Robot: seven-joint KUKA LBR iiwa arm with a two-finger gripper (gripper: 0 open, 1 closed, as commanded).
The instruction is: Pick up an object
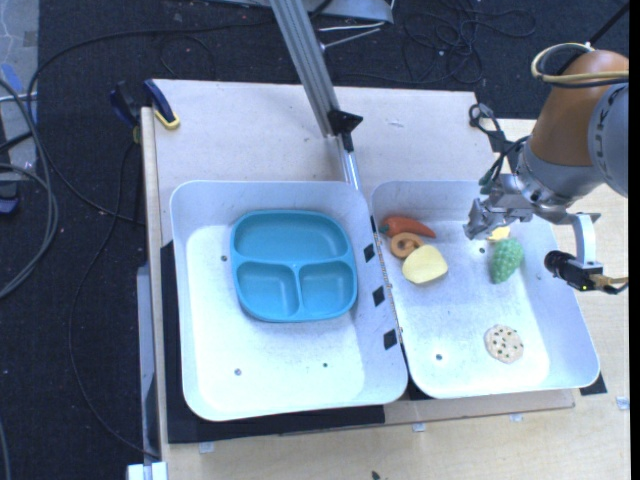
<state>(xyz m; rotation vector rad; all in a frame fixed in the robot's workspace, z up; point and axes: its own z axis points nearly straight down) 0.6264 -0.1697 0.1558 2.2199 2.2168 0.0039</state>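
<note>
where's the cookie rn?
The cookie lies in the right bin, near its front right corner, apart from the green broccoli-like toy farther back.

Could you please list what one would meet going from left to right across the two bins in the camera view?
Blue divided tray in the left bin → orange carrot-like piece → yellow piece → gripper → green piece. The cookie sits nearer the camera, roughly level with the green piece in left-right order, so I leave it unplaced.

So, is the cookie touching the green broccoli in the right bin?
Apart. The camera view shows bare white bin floor between the broccoli and the cookie, which lies nearer the front rim.
</note>
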